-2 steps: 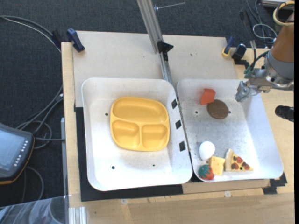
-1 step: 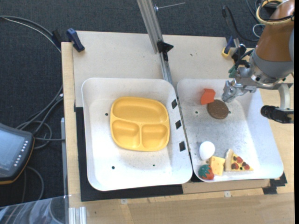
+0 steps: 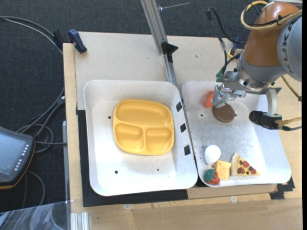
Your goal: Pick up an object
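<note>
Right bin (image 3: 268,143): gripper (image 3: 221,101) low at upper part, directly above brown round item (image 3: 224,113), orange piece (image 3: 209,99) just beside. Fingers state: can't tell. Front edge: white egg (image 3: 212,153), cheese wedge (image 3: 222,169), pizza slice (image 3: 243,166). Left bin (image 3: 96,128): yellow divided tray (image 3: 143,126).

Pale wooden table (image 3: 124,56) on dark carpeted floor (image 3: 29,71), black cables (image 3: 29,23) trailing left, metal post (image 3: 152,13) rising behind

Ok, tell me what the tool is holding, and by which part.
It cannot be told. The tool sits low in the right bin, right over the brown round piece with an orange item beside it; no hold is visible.
</note>
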Controlling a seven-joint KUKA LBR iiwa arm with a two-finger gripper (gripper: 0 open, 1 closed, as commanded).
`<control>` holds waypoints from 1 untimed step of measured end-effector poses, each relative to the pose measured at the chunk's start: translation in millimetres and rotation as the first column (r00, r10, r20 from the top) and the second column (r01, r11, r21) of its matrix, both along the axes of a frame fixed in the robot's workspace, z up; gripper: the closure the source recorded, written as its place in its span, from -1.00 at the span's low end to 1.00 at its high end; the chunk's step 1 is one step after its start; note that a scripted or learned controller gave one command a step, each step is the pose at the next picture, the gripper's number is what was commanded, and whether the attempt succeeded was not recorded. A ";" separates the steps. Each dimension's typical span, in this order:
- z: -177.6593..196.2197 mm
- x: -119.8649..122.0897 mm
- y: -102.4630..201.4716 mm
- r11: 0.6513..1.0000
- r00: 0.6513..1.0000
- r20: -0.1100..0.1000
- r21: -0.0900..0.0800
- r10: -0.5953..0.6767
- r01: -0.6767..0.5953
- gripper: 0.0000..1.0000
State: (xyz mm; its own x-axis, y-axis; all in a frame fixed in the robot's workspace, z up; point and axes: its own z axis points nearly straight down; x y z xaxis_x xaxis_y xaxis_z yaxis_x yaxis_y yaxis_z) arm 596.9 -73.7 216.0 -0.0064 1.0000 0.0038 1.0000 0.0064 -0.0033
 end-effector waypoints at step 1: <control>8.2 -1.7 45.5 1.000 1.000 0.002 0.000 0.000 0.000 1.00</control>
State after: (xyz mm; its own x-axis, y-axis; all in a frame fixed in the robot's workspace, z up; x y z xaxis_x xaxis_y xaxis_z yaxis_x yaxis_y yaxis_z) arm 595.2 -28.2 224.2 -0.0065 1.0000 0.0035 1.0000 0.0065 -0.0016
